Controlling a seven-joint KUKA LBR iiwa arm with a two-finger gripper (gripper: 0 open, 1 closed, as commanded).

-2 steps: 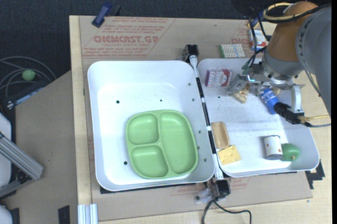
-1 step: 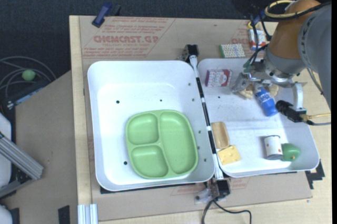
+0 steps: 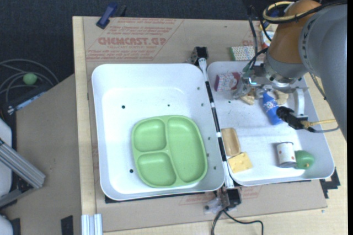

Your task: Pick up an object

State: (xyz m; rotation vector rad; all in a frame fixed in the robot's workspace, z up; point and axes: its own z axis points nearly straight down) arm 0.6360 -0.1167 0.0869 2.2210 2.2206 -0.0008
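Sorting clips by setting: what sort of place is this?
Probably a robotics lab bench: a robot arm reaches over two white bins, with loose cables on dark carpet.

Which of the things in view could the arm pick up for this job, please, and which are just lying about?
For the job:
claw, over the right bin
blue bottle
pink packet
tan block
yellow sponge
white cylinder
green ball

Lying about:
green tray in the left bin
blue clip on the bench
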